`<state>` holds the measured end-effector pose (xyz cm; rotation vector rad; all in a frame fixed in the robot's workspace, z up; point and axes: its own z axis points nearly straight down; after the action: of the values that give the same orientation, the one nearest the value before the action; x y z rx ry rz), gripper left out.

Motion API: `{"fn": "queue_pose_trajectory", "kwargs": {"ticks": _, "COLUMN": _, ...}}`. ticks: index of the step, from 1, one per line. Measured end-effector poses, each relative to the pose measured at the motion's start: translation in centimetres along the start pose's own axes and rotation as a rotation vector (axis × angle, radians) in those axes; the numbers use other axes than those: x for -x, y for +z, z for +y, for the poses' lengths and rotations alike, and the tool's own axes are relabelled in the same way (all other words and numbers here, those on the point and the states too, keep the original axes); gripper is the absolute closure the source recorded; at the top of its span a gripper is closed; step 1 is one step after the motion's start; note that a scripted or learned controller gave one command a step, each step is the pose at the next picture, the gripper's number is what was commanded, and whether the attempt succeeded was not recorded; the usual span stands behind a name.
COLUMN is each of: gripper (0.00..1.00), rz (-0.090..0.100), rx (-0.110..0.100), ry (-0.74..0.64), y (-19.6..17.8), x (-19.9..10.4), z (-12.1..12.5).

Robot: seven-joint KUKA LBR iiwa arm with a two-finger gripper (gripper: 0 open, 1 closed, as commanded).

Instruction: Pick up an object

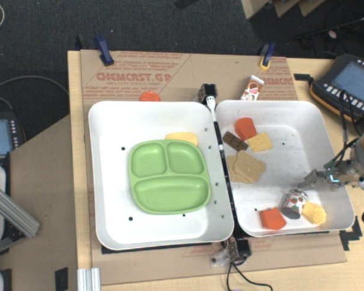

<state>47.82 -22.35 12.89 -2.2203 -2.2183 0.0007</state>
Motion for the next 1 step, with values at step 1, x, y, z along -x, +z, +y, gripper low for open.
{"fn": "queue_pose_trajectory", "kwargs": {"ticks": 1, "gripper": 1.0, "rz": -0.002, "rx": 0.004, "ry": 0.0, "y": -1.0, "x": 0.07, "z": 0.14}}
